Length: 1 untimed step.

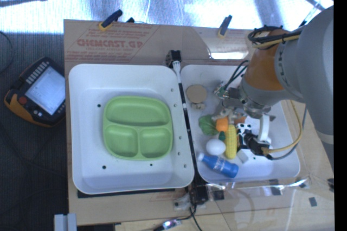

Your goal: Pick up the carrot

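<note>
The carrot (222,124) is a short orange piece with a green leafy top (207,125). It lies in the middle of the right bin (282,167). My gripper (242,122) hangs low over that bin, right next to the carrot on its right side and partly over a yellow corn cob (231,141). The grey wrist with the orange band (263,70) rises behind it and hides the bin floor under it. I cannot make out whether the carrot is in the gripper's grasp.
Around the carrot lie a white egg (215,146), a blue bottle (220,165) and a tan round disc (196,94). The left bin (87,83) holds a green divided plate (139,127). Cables loop by the gripper on the right.
</note>
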### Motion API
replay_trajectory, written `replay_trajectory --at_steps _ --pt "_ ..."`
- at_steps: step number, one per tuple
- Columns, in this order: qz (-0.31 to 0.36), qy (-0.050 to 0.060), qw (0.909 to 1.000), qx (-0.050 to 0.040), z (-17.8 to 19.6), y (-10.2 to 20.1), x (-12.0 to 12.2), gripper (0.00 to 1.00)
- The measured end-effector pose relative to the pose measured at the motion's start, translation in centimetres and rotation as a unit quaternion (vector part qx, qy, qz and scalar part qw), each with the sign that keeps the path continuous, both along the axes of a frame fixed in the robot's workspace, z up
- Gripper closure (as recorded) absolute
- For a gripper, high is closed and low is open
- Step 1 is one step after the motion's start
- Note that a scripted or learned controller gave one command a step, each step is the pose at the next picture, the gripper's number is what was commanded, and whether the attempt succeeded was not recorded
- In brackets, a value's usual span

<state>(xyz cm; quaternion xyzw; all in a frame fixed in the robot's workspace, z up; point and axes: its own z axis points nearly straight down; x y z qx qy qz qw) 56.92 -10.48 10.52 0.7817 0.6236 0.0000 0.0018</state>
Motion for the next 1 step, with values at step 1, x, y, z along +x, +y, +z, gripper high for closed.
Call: replay_trajectory --at_steps 1 --pt "-0.204 0.001 0.9789 0.0002 7.98 2.82 4.09 1.00"
